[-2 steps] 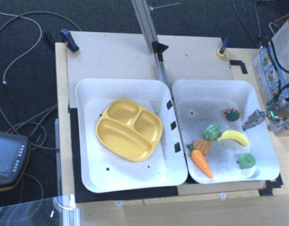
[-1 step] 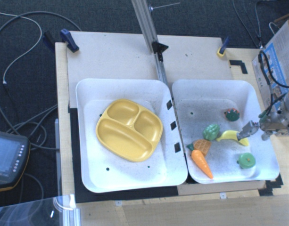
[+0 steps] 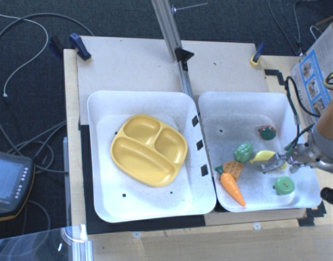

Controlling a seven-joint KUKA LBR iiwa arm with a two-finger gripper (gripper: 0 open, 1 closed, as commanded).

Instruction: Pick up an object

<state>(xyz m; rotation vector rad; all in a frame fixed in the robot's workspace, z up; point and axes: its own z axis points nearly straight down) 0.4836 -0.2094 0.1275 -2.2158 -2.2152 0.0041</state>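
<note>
The right bin [image 3: 231, 105] holds several toy foods. An orange carrot [image 3: 232, 188] lies at the front left, with a brown waffle-like piece [image 3: 234, 169] just behind it. A green broccoli [image 3: 243, 152] sits beside a yellow banana-shaped piece [image 3: 262, 156]. A red and green piece [image 3: 267, 132] lies farther back. A round green piece [image 3: 284, 186] rests near the front right. My gripper [image 3: 275, 165] reaches in from the right, low in the bin, just right of the yellow piece and behind the round green piece. I see nothing clearly held in it.
The left bin [image 3: 101, 162] holds a yellow divided plate [image 3: 149, 149]. A metal pole [image 3: 169, 23] rises from the bench behind the seam between the bins. Blue and yellow clamps sit on the bench's back corners. Cables hang by the arm at the right.
</note>
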